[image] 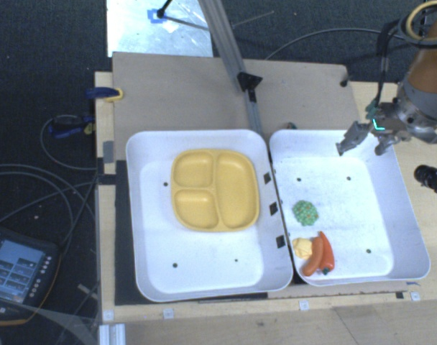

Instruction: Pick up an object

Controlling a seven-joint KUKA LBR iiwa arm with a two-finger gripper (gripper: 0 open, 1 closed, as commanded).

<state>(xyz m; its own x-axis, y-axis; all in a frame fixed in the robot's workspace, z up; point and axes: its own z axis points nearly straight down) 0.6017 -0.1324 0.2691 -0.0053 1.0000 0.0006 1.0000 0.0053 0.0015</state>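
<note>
While three toy foods, a green piece [305, 211], a yellow piece [302, 247] and an orange piece [320, 254], await picking near the right bin's [362, 185] front-left corner, the gripper [368, 141] hangs spread and unladen over its far edge.

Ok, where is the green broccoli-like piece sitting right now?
In the camera view, the green piece lies in the right bin, near its left wall, just above the yellow piece and orange piece.
</note>
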